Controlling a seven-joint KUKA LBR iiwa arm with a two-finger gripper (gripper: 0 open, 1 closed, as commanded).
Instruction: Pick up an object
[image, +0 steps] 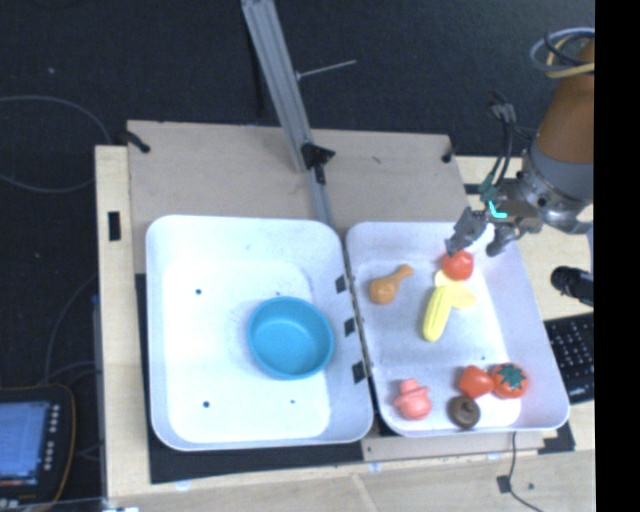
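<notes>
My gripper (482, 241) hangs over the far part of the right bin (400, 245), its two dark fingers spread open and nothing between them. Just below its left finger lies a small red ball-like toy (458, 266), touching the top of a yellow corn-shaped toy (439, 308). An orange drumstick toy (388, 285) lies to the left in the same bin. At the near edge of that bin sit a pink toy (410, 398), a brown ring (463, 411), a red toy (474, 380) and a red tomato with a green top (508, 380).
A blue bowl (290, 337) sits in the left bin (190, 260). A grey metal post (285, 90) rises behind the bins. A black keyboard (575, 350) lies right of the right bin.
</notes>
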